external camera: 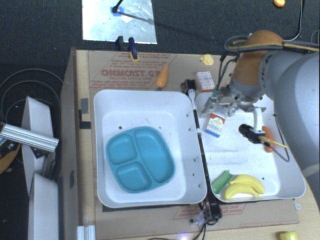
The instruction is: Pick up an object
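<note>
The gripper [218,108] hangs low over the far corner of the right bin [240,156], on the side nearest the other bin. How wide it stands cannot be told from this slant, and nothing can be seen held in it. Just in front of it, toward the view's bottom, lies a small carton [215,125], white with blue and red. It is close under the gripper, but whether the 2 touch cannot be told. Well in front of the gripper, at the bin's near edge, lie bananas [245,185], with a green piece [220,181] against them on the view's left. Across the rim, off to the view's left of the gripper, the left bin [115,109] holds a blue plate [140,158] with 3 compartments.

The 2 bins sit side by side on a cardboard sheet [145,64]. Just behind the gripper, on that sheet, stands a small box [205,79], and further to the view's left of it lies an orange thing [162,76]. Dark carpet [40,24] surrounds the bench. Far behind the gripper a foil sheet [120,19] lies on it, and an orange ball [279,2] rests near the view's top right.

Red print on the cardboard reads "CHEMCAST". The letters after it are partly covered, and the carton's print is too small to read
</note>
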You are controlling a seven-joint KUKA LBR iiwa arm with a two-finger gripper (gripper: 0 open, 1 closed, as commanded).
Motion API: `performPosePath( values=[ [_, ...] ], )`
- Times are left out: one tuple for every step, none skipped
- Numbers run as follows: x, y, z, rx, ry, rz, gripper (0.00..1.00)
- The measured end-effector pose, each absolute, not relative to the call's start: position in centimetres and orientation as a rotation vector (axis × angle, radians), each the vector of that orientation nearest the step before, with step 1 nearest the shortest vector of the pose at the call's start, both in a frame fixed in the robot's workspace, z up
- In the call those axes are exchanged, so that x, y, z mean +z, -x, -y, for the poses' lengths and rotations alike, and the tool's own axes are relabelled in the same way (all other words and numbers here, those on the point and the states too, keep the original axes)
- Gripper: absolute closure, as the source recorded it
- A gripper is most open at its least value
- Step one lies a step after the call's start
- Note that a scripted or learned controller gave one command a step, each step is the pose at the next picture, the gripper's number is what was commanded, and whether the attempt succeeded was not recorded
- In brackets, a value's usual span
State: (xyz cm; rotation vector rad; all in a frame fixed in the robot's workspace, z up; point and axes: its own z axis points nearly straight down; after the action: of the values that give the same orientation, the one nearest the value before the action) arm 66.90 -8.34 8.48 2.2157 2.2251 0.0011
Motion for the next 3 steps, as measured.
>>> performPosePath(
  values=[
    [8.50,-66.91,8.81,0.002,-2.218,-2.222,0.00],
    [8.50,-66.91,8.80,0.002,-2.218,-2.222,0.00],
    [8.49,-66.91,8.62,0.002,-2.216,-2.224,0.00]
  ],
)
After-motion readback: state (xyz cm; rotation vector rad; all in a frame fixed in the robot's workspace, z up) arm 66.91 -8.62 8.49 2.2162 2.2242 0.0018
